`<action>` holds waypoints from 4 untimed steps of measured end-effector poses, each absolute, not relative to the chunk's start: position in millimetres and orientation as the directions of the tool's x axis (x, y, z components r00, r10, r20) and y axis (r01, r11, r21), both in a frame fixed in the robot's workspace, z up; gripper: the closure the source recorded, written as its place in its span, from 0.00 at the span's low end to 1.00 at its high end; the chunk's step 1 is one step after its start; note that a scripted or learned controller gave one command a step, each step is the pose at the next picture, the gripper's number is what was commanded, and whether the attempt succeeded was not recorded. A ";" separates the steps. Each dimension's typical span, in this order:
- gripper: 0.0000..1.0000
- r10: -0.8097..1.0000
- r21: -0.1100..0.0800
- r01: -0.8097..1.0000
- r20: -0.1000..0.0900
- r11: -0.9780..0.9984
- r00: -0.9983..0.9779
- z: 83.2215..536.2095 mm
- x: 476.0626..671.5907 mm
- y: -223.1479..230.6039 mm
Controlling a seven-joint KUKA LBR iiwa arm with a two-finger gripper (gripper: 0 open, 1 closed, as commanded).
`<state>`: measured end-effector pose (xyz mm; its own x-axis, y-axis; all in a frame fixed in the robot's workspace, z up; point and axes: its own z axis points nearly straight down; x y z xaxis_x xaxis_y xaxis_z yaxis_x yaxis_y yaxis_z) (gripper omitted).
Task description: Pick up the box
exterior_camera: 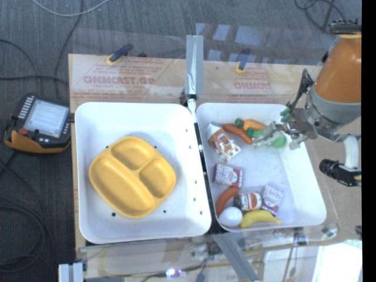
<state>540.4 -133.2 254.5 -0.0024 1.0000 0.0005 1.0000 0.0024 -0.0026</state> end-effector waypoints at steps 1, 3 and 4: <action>0.00 0.925 0.009 0.925 -0.006 0.381 -0.381 89.4 510.9 -137.6; 0.00 0.939 0.003 0.939 0.000 0.345 -0.345 94.2 498.9 -118.8; 0.00 0.955 0.010 0.955 -0.007 0.295 -0.295 89.6 592.8 -143.6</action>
<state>592.8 -143.6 89.6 -0.2951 0.9554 -0.0070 0.9554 0.2952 0.0104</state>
